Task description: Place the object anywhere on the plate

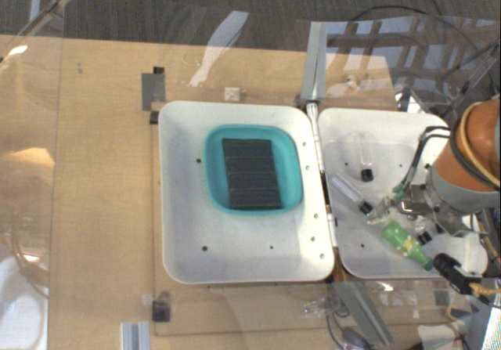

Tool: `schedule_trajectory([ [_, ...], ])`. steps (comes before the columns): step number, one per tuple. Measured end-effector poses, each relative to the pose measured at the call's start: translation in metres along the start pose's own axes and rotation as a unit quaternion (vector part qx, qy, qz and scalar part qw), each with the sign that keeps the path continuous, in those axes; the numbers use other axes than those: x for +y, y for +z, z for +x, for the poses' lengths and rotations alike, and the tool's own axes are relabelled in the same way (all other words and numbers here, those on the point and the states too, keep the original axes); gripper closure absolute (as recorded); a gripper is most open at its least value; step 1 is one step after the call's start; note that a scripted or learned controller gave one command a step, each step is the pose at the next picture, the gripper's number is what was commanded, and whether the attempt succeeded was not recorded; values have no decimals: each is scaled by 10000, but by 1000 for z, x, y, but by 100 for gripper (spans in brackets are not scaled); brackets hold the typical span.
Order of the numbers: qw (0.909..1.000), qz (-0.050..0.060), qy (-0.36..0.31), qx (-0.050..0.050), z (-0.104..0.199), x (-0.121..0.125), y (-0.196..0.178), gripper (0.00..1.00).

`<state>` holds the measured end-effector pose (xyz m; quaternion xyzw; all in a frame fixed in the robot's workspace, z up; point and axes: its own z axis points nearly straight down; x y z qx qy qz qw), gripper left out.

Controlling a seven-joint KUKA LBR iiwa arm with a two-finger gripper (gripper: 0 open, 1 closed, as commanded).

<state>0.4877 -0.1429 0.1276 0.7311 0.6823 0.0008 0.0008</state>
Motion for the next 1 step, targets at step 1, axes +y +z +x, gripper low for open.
schedule_trajectory([
  [1,10000,-27,-13,-3,0,2,-11,100],
])
